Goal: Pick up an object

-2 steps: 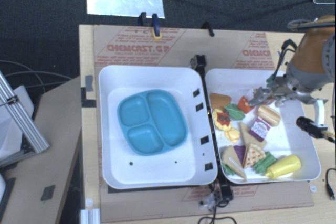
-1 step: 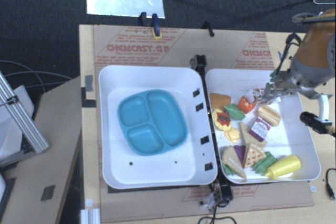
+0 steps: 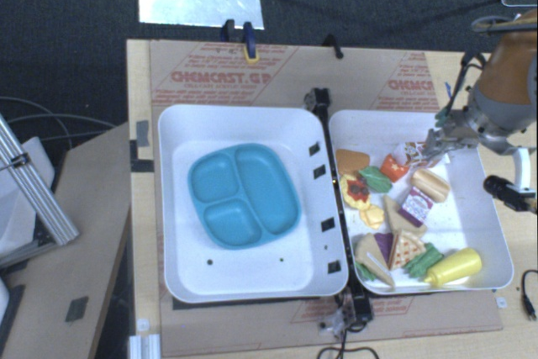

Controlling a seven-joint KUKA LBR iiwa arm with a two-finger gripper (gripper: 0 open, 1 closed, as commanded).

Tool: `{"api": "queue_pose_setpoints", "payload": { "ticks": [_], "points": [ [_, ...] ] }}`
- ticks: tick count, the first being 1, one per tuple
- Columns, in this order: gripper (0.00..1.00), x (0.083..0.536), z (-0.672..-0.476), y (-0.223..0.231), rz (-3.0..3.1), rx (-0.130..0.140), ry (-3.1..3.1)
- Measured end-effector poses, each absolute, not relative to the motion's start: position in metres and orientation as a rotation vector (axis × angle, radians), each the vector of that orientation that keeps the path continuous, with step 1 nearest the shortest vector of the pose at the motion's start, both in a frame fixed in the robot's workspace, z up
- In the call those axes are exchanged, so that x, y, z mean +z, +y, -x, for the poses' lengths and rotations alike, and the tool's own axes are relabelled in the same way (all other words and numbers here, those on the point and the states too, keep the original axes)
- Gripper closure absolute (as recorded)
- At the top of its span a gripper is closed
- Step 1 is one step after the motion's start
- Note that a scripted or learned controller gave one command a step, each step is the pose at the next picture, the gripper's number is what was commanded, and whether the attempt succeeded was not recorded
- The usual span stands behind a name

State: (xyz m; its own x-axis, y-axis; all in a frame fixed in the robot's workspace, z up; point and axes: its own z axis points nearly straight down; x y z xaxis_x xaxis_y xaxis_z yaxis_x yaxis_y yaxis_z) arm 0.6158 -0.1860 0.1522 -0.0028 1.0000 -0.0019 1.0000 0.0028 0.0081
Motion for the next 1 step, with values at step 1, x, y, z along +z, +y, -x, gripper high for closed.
{"api": "queue_pose_setpoints", "payload": {
  "ticks": [1],
  "points": [
    [1.0,0.1633,-0.6168,-0.1861,-2.21,0.01,2.218]
  ]
}}
